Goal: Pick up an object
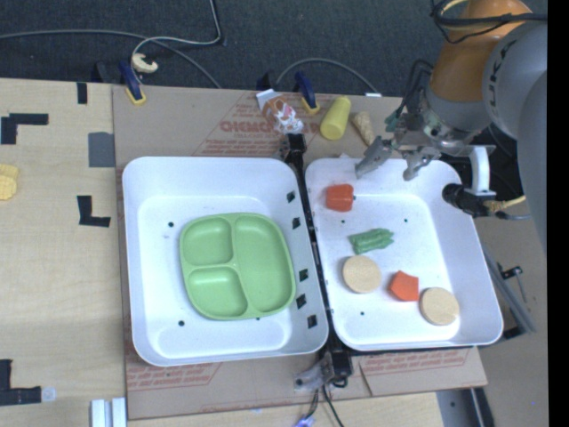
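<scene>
The right bin [462, 265] holds a red block [339, 197] near its far left corner, a green leafy toy [371, 239] in the middle, a tan disc [362, 274], an orange-red block [404, 286] and a second tan disc [439, 306] toward the front. My gripper [391, 164] hangs over the bin's far edge, open, with nothing between its two fingers. The red block lies to its left and a little nearer the front, apart from the fingers.
The left bin [151, 194] carries a green divided plate [236, 265]. Behind the bins on the cardboard lie a yellow cylinder [335, 118], a tan stick [364, 129] and a small wrapped item [283, 114]. Cables run across the dark floor beyond.
</scene>
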You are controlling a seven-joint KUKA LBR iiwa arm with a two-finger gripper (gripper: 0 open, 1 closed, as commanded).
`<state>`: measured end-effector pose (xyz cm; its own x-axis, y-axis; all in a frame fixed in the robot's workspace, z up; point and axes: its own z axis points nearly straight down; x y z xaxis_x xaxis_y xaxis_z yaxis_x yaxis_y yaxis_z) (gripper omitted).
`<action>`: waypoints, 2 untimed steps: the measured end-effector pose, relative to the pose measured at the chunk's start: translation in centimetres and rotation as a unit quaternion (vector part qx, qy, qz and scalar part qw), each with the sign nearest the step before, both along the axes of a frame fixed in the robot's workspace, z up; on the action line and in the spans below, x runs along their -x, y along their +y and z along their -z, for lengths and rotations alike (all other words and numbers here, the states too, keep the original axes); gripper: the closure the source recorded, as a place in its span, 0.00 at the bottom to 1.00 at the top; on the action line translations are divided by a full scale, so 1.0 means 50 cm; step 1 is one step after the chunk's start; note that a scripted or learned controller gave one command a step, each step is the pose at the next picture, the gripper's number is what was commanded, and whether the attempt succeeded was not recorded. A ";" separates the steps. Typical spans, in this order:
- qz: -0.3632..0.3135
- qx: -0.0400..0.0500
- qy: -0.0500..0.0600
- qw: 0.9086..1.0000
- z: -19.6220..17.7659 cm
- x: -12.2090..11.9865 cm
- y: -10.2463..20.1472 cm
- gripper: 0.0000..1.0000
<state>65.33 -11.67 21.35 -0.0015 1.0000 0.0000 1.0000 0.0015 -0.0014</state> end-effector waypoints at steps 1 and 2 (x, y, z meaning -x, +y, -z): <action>0.000 0.000 0.001 1.000 0.135 -0.029 0.048 0.00; 0.000 0.001 -0.001 1.000 0.254 -0.030 0.041 0.00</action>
<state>66.84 -9.59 8.64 -0.0018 1.0000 -0.0014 1.0000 0.0018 0.0001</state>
